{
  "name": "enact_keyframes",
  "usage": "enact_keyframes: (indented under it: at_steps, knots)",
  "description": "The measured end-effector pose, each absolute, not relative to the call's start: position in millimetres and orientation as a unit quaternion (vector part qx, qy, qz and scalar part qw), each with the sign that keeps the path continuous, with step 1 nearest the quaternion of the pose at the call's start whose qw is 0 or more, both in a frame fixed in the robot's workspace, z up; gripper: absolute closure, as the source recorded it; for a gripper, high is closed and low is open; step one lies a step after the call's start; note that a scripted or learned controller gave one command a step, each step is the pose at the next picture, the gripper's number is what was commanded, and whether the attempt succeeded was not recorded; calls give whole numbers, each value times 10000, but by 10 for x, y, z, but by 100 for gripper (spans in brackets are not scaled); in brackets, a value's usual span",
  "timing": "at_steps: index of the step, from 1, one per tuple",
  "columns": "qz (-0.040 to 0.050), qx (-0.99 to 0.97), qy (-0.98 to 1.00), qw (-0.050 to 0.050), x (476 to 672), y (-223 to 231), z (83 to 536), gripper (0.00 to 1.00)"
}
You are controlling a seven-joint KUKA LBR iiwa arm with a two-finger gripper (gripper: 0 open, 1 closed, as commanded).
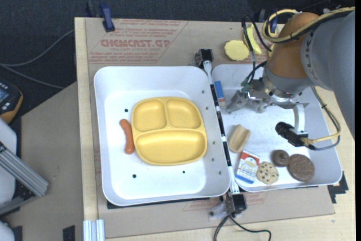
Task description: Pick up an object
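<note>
Currently the gripper (255, 100) sits low in the right bin (322, 175), near its upper left area; whether it is parted or closed cannot be told. Nothing is visibly held. Candidate objects lie in the right bin's lower half: a tan block (238, 137), a small red-and-white packet (246, 168), a pale chocolate-chip cookie (267, 173), a dark ring-shaped doughnut (280, 157) and a flat brown disc (301, 167). The left bin (113, 178) contains a yellow divided plate (168, 130) with an orange sausage (127, 136) beside it.

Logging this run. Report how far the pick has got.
Done: the arm has reached over the right bin. In hand: nothing visibly gripped; the gripper sits low in that bin. Left: grasp something, maybe the tan block or cookies, and lift.
</note>
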State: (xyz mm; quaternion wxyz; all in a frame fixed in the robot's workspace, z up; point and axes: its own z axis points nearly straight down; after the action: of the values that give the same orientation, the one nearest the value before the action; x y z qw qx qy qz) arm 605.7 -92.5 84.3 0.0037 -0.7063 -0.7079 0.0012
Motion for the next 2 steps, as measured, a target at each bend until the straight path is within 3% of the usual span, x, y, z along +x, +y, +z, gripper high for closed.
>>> enact_keyframes:
  at_steps: [1,2]
  knots:
    - [-18,-7063,-7079,-32,6695,-1124,854,0]
    - [19,-7077,-7065,36,5952,-941,841,0]
